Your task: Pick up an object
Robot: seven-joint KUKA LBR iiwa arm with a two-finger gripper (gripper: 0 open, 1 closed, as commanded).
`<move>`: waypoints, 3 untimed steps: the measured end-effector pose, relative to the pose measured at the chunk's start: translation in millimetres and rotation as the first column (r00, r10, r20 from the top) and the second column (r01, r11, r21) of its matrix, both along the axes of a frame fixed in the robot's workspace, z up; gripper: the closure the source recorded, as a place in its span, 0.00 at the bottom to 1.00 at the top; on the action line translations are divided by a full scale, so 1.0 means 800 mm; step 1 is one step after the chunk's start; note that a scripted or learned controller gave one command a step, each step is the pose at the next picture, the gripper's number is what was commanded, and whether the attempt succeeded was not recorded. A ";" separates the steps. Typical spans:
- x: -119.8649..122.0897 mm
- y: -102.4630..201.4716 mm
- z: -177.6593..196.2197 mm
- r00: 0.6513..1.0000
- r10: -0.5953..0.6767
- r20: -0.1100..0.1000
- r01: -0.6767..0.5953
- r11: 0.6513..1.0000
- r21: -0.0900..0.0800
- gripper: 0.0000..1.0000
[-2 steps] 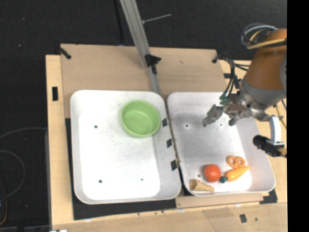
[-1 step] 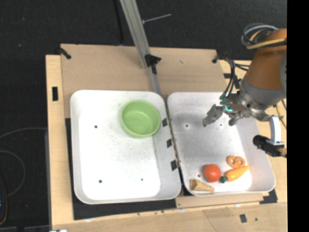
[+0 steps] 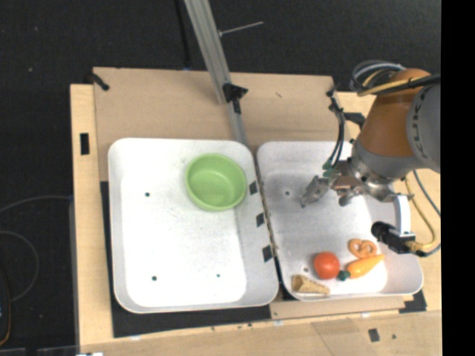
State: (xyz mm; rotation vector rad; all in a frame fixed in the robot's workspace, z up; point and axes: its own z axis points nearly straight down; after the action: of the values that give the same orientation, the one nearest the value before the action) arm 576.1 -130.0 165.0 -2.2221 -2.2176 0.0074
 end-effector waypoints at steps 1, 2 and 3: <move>0.003 0.010 -0.069 1.000 0.000 0.001 0.000 1.000 0.000 0.00; 0.003 0.008 -0.081 1.000 -0.002 0.003 0.002 1.000 0.000 0.00; 0.004 0.007 -0.066 1.000 -0.008 0.007 0.008 1.000 0.001 1.00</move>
State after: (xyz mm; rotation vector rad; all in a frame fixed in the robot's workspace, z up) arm 579.1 -124.0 112.1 -2.2343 -2.2113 -0.0022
